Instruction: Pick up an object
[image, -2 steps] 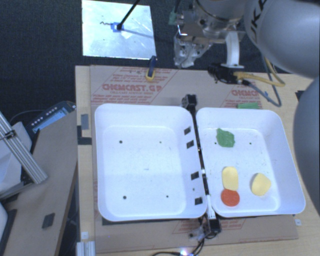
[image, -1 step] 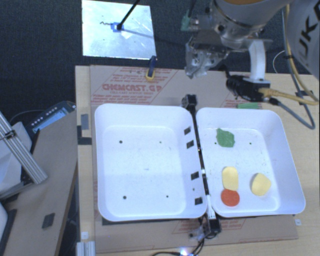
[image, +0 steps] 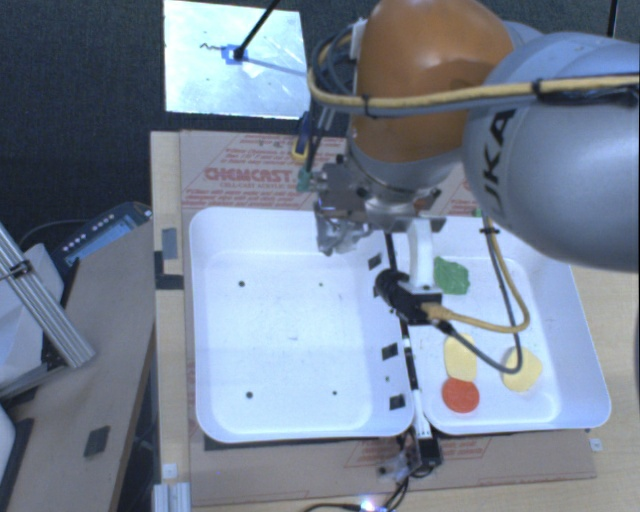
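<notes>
Flat food-shaped pieces, a green leafy one (image: 451, 276), two pale yellow ones (image: 459, 355) and an orange-red disc (image: 461, 396), lie in the right white bin (image: 590, 385), while the gripper (image: 336, 236), its opening indiscernible, hangs over the left bin's (image: 215, 235) far edge, holding nothing visible.

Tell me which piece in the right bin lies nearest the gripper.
The green piece, at the bin's far end; the gripper hangs over the left bin's far edge. Both yellow pieces and the orange one lie farther off.

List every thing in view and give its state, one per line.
Gripper: low over the left bin's far right corner, nothing seen in it.
Left bin: flat on the bench.
Green piece: lying in the right bin.
Yellow pieces: lying flat.
Orange disc: lying flat.
</notes>
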